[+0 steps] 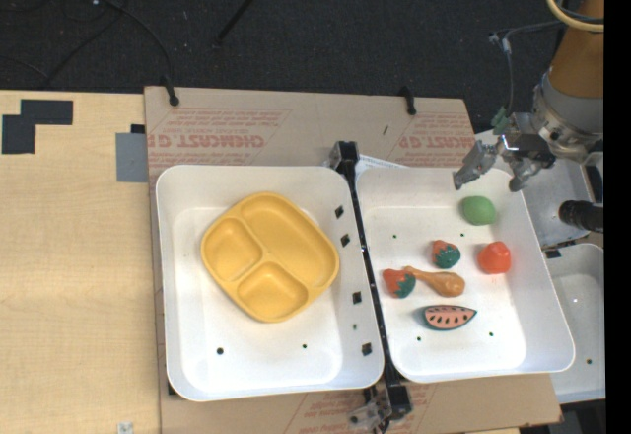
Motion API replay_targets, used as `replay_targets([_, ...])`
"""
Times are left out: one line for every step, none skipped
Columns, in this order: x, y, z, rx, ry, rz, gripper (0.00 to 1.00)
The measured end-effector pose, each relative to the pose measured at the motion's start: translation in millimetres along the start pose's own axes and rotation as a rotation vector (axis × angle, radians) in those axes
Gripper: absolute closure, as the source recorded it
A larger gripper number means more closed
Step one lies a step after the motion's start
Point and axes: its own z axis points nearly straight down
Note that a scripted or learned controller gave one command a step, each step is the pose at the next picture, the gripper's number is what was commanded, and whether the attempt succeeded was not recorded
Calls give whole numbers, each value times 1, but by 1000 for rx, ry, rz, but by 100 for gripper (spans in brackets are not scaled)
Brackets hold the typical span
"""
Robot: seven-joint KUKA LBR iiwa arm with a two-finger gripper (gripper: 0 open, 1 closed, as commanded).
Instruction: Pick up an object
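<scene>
Your claw (495,169) hangs over the far right corner of the right bin (552,348), its two fingers spread apart with nothing between them. Just below and between the fingertips lies a green ball (479,210), the nearest candidate and the one the claw seems lined up for. Nearer the camera in the same bin: a red piece (495,257), a small teal-and-red piece (446,253), a tan drumstick-shaped toy (434,279) touching a red-and-green piece (398,282), and a watermelon slice (450,317). The left bin (187,343) holds a yellow divided plate (269,255). Judgement on the ball: looks like light toy food, probably smooth and firm, likely to roll or squirt out if pinched off-centre. Take it across its widest part, fingers straddling it evenly, and come low enough that the tips pass its middle. It sits near the bin's far wall, so watch the far finger for clearance there. The other pieces lie well apart from the ball and should not interfere.
</scene>
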Motion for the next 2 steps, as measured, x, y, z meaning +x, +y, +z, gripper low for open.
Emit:
replay_targets([0, 2, -8, -12, -2, -2, 0])
replay_targets([10, 3, 50, -7, -1, -4, 0])
